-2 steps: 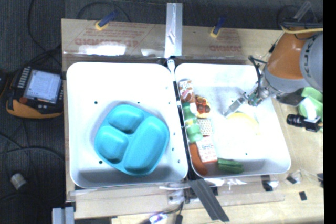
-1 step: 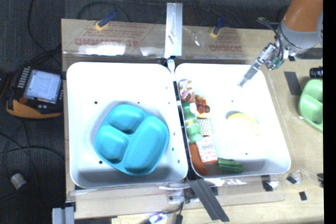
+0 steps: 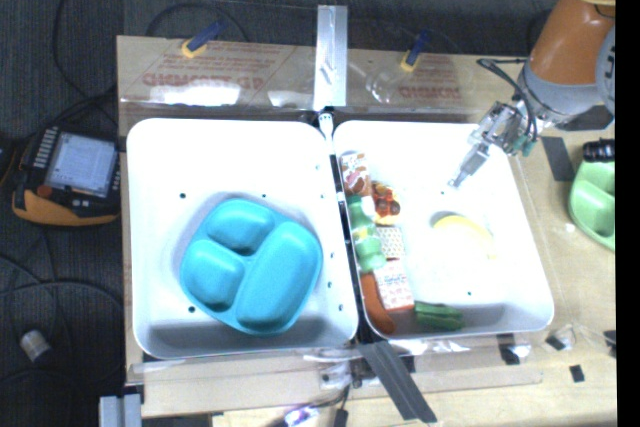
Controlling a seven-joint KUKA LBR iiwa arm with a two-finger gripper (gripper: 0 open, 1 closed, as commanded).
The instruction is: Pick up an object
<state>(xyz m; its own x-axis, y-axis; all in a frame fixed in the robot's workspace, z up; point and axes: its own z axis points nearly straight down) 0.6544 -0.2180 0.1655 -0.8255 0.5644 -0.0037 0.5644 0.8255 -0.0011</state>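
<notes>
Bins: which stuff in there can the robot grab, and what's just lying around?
For the job:
gripper
blue tray
yellow disc
green pod
small packets

Just lying about:
handheld screen
green holder
clips

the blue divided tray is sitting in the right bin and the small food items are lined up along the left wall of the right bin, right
Not quite. The camera view shows the blue divided tray in the left bin, not the right one. The rest stands: the small food items are lined up along the left wall of the right bin.
</notes>
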